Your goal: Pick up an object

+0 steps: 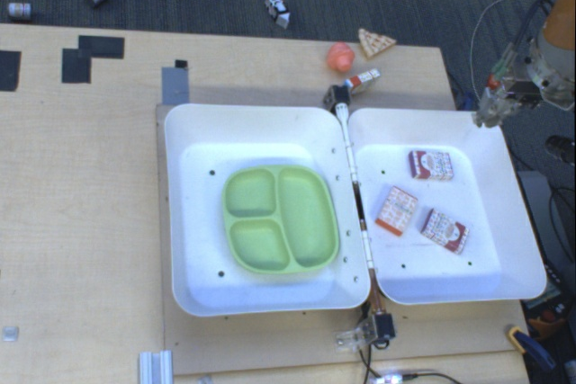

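The arm (553, 49) enters at the 3 o'clock edge, largely cut off by the frame. Its gripper (490, 111) hangs over the right bin's (504, 283) 1 o'clock corner; the tip is small and blurred, so its opening and any hold on a thing cannot be told. Three small packets lie apart in that bin: one (430, 165) toward 12 o'clock, one (396, 210) at centre, one (445, 230) toward 4 o'clock; their print is unreadable. The left bin (184, 220) bears a green tray (280, 218) with three compartments. Beyond the bins at 12 o'clock sit a pink ball (340, 58), a wedge (375, 42) and a tube (363, 80), all hard to identify.
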Controlling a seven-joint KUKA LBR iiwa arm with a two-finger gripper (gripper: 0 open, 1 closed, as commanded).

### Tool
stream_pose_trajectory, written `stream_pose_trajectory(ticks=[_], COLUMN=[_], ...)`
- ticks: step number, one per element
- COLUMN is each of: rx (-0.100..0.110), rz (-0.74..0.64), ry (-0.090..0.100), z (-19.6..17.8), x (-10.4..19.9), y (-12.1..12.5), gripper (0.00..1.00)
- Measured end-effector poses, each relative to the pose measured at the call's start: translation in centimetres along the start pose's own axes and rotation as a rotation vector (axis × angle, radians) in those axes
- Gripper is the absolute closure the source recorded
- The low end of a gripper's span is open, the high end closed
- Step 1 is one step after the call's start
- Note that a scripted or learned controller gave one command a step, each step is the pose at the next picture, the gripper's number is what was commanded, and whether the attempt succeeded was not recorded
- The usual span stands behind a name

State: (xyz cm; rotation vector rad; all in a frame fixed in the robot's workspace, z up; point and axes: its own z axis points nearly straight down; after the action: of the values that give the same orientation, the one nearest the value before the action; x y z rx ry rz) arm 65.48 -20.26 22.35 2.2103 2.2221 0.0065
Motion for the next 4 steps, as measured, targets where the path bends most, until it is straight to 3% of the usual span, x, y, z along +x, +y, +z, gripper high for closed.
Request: stream_pose_trajectory(ticks=[1, 2, 3, 4], rx=[0.002, 0.008, 0.002, 0.006], rz=[0.003, 0.001, 0.004, 0.001], ry=[0.000, 0.003, -0.001, 0.003], z=[-7.3, 1.9, -3.6, -1.7], x=[-0.4, 6.6, -0.1, 6.3], y=[-7.3, -11.4, -7.0, -14.5], gripper=[1.00, 1.00, 1.00, 1.00])
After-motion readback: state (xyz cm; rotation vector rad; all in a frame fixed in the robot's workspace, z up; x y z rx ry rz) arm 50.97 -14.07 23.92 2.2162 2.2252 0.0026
